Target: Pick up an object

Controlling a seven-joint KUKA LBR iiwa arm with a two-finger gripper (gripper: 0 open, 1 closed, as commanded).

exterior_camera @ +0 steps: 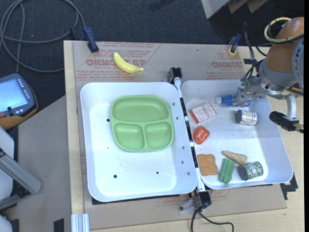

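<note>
Arm reaches in from right; gripper low, fingers possibly parted.

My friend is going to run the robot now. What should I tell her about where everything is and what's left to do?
Gripper: low at the back of the right white bin, by the small blue object; nothing seen between its fingers.
Right bin: white-and-red printed box, white can on its side, red pepper-like toy, orange flat piece, green stick, tan cone, dark can.
Left white bin: green divided plate.
Yellow toy banana: on the bench behind it.
Done: nothing lifted.
Left: grasp and lift one object.
</note>
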